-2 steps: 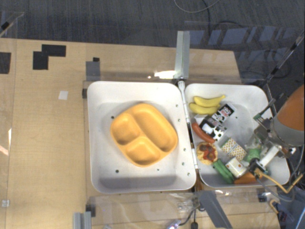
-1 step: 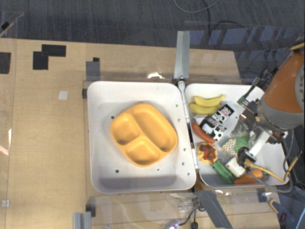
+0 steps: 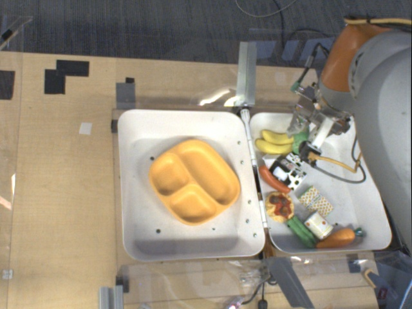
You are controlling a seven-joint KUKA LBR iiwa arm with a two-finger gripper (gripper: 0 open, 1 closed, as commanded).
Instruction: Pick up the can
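A small whitish can (image 3: pixel 317 224) with a tan end lies near the front of the right bin (image 3: pixel 367 201), between a green vegetable (image 3: pixel 300 230) and an orange carrot (image 3: pixel 336 237). My gripper (image 3: pixel 300 134) hangs low over the back of that bin, just right of the yellow bananas (image 3: pixel 273 141). It is well behind the can and apart from it. A black-and-white checkered object (image 3: pixel 288 170) lies just below the gripper. I see nothing held in the gripper.
The right bin also holds a red pepper (image 3: pixel 273 180), a pizza-like toy (image 3: pixel 279 206) and a patterned packet (image 3: pixel 317 200). A yellow divided plate (image 3: pixel 193 181) sits in the left bin (image 3: pixel 138 230). A metal divider (image 3: pixel 252 166) separates the bins.
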